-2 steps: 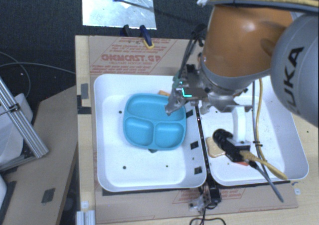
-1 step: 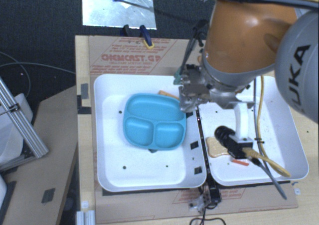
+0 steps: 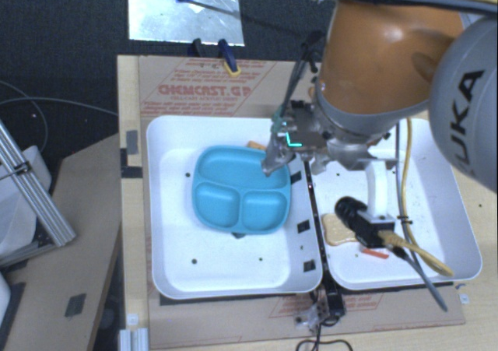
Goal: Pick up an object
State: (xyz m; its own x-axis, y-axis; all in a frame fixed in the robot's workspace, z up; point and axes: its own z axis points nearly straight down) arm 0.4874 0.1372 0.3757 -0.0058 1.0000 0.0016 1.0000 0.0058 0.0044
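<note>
Over left bin, tool touching blue plate

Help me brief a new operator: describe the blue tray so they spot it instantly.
Find the left white bin of the two on the bench. The blue tray lies in its middle, just left of the gripper. It is the bin's one bright blue thing, rounded and split into three compartments.

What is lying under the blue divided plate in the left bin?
The blue plate rests on the left bin. A small dark edge peeks out below its front rim, and an orange bit shows behind it. Whatever else lies beneath is covered.
</note>
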